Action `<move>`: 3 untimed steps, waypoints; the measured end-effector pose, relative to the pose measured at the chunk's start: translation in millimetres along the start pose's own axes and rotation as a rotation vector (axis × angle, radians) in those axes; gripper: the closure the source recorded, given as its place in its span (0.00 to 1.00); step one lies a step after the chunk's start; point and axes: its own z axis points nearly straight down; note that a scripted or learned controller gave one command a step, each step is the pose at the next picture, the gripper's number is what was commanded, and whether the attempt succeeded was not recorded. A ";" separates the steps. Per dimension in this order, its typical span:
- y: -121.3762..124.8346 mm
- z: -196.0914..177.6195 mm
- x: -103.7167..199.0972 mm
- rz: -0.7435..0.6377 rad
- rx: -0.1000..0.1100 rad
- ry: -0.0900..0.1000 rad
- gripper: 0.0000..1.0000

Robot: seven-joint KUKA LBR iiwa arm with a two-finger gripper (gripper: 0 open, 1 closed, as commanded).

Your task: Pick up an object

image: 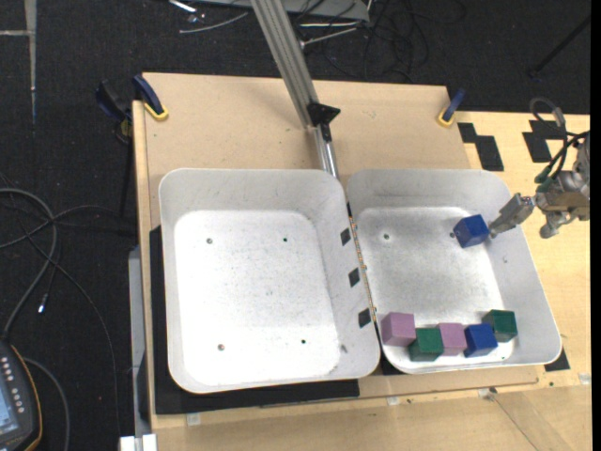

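A blue cube lies in the upper right part of the right bin. My gripper hangs over that bin's right rim and stands open. Its left finger points down-left, and its tip is right beside the cube. The cube is outside the fingers, not between them. Along the bin's front wall lies a row of cubes: a purple one, a green one, a pink-purple one, a second blue one and a second green one.
The left bin sits beside the right one, their rims meeting at the middle. A slanted metal pole reaches down to the far rims. Blue and yellow clamps hold the bench's back corners.
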 end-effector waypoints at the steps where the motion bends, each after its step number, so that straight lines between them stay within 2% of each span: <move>1: 59.7 130.0 -1.6 -0.002 0.005 0.001 0.00; 2: 119.2 171.7 -3.9 -0.003 -0.002 0.001 0.00; 3: 85.1 169.0 19.7 0.002 0.001 0.000 0.00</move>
